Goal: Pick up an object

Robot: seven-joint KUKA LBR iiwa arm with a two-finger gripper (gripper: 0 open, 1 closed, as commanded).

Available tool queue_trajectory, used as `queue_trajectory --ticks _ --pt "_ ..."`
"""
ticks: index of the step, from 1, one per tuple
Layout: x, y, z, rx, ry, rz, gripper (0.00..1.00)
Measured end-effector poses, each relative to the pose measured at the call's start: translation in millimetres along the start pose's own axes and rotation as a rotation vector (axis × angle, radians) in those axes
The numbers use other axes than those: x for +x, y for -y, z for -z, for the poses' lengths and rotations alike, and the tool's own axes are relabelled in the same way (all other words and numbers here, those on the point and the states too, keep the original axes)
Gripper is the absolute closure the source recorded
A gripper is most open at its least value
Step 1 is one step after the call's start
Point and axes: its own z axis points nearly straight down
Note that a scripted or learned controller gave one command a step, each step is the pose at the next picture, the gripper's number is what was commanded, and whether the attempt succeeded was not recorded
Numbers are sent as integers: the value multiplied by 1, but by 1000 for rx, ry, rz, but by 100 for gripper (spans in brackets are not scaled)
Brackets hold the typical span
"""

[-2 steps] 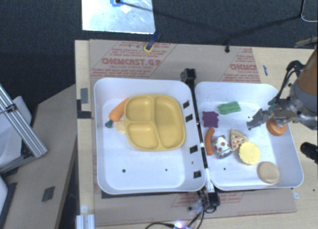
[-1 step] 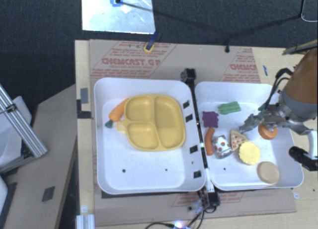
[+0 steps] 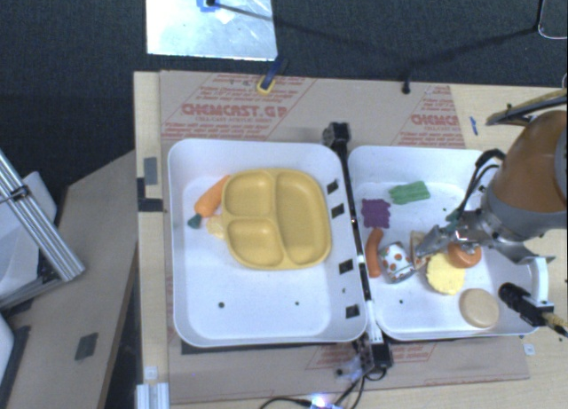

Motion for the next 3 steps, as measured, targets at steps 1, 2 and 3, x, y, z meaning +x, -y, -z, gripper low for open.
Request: queue_trajectory --ticks 1,2,3 --pt "-1 -2 -24 -9 3 0 0" --pt "-1 -3 -14 -11 4 0 100" --pt "-11 -8 44 -11 4 2 100"
